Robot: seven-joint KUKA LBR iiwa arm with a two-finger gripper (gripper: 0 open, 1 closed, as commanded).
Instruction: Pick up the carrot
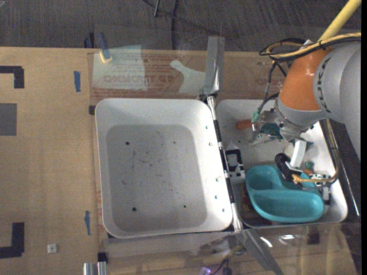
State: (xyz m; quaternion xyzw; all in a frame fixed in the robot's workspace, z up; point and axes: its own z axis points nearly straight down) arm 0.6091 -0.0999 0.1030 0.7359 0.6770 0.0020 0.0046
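The claw [265,132] hangs low in the right bin [229,112], near its back. I cannot tell if it is spread or pinched. The carrot [245,124], a small orange bit, lies just left of it, maybe touching. A teal bowl [284,202] sits nearer the front. The left bin [114,110] sits beside it on the table [46,153].

the arm [338,79] is a thick, rounded grey casing with a broad orange band [301,85] wrapped above the wrist. black and yellow cables [287,46] loop along its upper side. below the band sits a pale grey wrist collar [298,119], with small teal and metal fittings at the tool end.
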